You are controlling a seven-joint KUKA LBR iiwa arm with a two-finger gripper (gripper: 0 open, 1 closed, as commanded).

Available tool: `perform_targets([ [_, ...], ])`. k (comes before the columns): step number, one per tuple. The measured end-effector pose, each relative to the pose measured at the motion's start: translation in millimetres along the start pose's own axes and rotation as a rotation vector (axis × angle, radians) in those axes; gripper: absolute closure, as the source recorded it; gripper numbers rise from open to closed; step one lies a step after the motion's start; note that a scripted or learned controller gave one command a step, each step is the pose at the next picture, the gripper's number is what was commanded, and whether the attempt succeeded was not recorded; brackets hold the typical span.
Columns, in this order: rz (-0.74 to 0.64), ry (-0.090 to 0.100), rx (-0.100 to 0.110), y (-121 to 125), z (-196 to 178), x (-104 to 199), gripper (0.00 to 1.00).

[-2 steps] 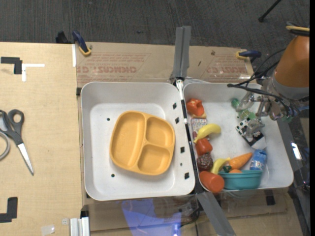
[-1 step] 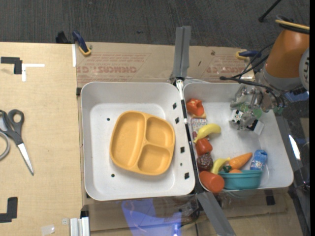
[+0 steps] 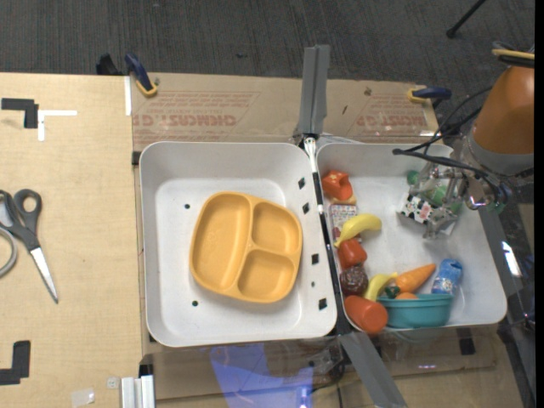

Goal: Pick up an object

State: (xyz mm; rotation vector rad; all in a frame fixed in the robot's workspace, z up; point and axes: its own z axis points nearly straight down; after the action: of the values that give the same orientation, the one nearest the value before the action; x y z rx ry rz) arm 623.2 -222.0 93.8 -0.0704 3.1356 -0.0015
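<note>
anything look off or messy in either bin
Mildly. The toy food in the right bin is crowded against its left wall and front: a banana lies across other pieces, and a carrot leans on the teal bowl. The yellow divided plate in the left bin sits flat.

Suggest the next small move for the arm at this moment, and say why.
Probably shift the pincer toward the camera-side toys and line up over one, perhaps the carrot. The pincer sits over a bare patch in the right bin's upper right, with no toy seen between its fingers, while the carrot, banana and teal bowl lie lower and to its left.
</note>
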Motion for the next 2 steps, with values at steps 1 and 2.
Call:
perform_targets([
  [1, -0.132, 0.018, -0.005, -2, 0, -33, 0.00],
  [2, -0.208, -0.001, -0.001, 57, 0, -40, 0.00],
])
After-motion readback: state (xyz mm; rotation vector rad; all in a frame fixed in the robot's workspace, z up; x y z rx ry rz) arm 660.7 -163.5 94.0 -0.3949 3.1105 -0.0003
